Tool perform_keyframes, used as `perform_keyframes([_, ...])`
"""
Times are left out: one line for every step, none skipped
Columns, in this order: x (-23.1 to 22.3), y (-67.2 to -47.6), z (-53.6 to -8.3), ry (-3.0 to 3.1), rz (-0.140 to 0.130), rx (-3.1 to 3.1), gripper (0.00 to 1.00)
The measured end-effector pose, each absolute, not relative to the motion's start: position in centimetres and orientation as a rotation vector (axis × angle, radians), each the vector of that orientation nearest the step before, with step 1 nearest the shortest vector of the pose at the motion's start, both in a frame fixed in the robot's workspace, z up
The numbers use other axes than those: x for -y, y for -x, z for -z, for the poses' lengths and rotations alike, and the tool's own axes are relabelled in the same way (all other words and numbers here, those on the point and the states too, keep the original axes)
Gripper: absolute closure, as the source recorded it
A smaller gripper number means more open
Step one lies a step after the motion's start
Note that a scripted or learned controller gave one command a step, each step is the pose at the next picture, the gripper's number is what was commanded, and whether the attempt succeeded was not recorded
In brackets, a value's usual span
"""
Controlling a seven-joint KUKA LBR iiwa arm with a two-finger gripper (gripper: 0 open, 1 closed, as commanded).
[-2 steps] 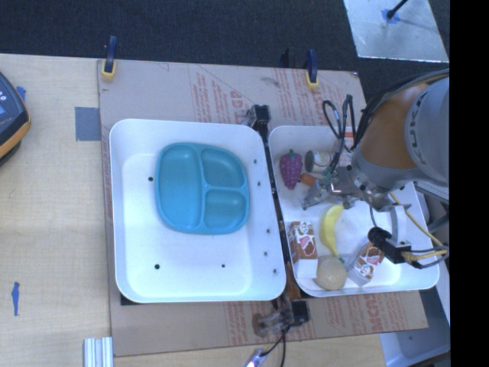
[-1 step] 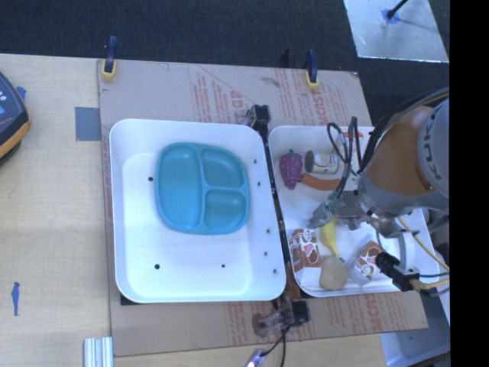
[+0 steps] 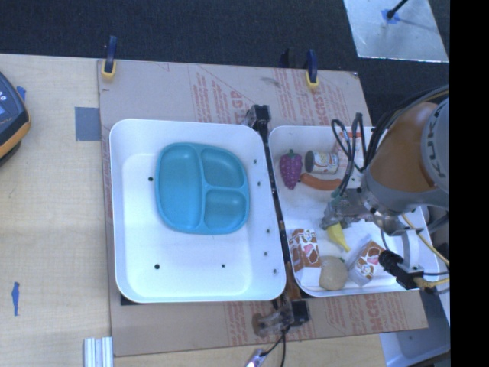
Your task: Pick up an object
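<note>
The right bin (image 3: 284, 140) holds several small items. At its far side lie a purple bunch of grapes (image 3: 290, 168), a small white jar (image 3: 325, 160) and an orange carrot-like piece (image 3: 319, 180). Toward the near side are a yellow piece (image 3: 338, 238), a brown-and-white packet (image 3: 304, 250), a tan round lump (image 3: 332, 274) and a second packet (image 3: 365, 261). My gripper (image 3: 341, 212) hangs low in this bin, just above the yellow piece and on its far side. The arm's orange band (image 3: 405, 155) rises to the right and hides the bin's right part.
The left bin (image 3: 134, 274) holds a blue divided plate (image 3: 202, 188) in its far half. Black cables (image 3: 348, 147) loop over the right bin's far side. A black clip (image 3: 260, 115) sits between the bins at the back. A yellow-edged device (image 3: 9, 121) lies at the bench's far left.
</note>
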State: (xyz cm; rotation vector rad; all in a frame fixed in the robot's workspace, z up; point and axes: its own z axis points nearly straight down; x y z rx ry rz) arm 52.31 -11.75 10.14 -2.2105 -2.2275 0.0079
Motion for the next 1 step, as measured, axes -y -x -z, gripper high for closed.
perform_keyframes([6.23, -51.94, -21.66, 2.215, -0.001, 2.225, 1.0])
